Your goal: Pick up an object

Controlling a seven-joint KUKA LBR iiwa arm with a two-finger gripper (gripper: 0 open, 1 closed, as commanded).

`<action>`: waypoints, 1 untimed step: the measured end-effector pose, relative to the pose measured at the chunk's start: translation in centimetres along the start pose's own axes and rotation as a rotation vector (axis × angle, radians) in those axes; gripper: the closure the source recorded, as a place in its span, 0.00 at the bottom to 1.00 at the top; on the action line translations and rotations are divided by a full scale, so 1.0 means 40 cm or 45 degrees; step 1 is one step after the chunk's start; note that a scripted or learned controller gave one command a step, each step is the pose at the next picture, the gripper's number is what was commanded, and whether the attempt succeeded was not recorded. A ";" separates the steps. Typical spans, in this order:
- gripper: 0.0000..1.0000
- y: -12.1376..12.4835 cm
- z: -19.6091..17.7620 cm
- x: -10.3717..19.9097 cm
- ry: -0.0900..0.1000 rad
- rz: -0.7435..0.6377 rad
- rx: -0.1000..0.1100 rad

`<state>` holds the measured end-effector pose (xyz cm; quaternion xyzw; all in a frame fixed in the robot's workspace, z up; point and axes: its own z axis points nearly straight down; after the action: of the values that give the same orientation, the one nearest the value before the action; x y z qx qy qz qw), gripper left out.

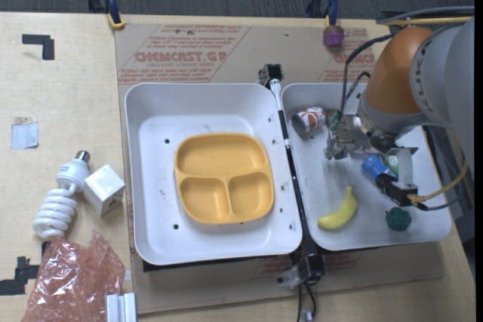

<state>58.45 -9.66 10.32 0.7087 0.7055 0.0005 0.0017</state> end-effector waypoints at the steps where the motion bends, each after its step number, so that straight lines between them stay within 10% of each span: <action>1: 0.00 -0.001 0.001 0.000 0.000 -0.001 0.001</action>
<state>58.42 -9.65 10.27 0.7086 0.7056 0.0002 0.0013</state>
